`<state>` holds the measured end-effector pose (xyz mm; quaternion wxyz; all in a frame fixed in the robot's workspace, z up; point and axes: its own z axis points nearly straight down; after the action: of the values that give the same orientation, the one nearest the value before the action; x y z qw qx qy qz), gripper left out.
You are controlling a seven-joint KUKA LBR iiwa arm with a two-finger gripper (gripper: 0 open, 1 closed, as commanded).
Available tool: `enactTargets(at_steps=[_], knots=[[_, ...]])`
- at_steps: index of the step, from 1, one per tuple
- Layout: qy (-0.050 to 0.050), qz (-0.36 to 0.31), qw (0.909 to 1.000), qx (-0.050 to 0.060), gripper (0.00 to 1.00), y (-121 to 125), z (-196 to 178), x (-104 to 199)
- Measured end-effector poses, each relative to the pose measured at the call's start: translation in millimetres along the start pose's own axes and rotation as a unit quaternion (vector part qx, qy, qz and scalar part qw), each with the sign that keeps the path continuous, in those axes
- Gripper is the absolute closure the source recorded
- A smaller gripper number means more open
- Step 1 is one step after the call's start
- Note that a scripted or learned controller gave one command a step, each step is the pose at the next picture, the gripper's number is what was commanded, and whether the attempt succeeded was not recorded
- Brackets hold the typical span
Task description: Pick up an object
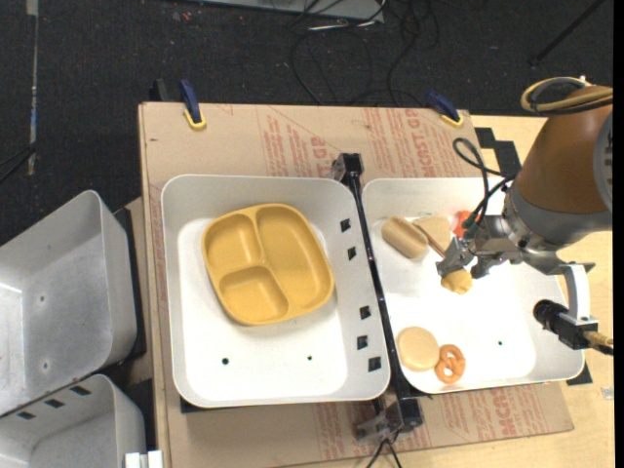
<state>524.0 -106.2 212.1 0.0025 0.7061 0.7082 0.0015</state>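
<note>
The end effector (456, 264) hangs low in the right bin (507, 359), seemingly pinching a small yellow object (455, 281) between its fingertips (the contact itself is hard to make out). A bread roll (404, 237) lies just beside it, a round cookie (418, 348) and pretzel (450, 363) nearer the front. My advice: lift straight up and slowly, clear of the roll, since a sideways tug could shake a shallow grip loose.
</note>
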Motion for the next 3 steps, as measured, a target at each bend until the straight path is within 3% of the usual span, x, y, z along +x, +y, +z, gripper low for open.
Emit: enactTargets(at_steps=[1, 3], knots=[[0.000, -0.001, 1.0000, 0.000, 1.00, 1.9, -45.6, -0.1], [0.001, -0.002, 1.0000, 0.002, 1.00, 3.3, -48.7, 111.6]])
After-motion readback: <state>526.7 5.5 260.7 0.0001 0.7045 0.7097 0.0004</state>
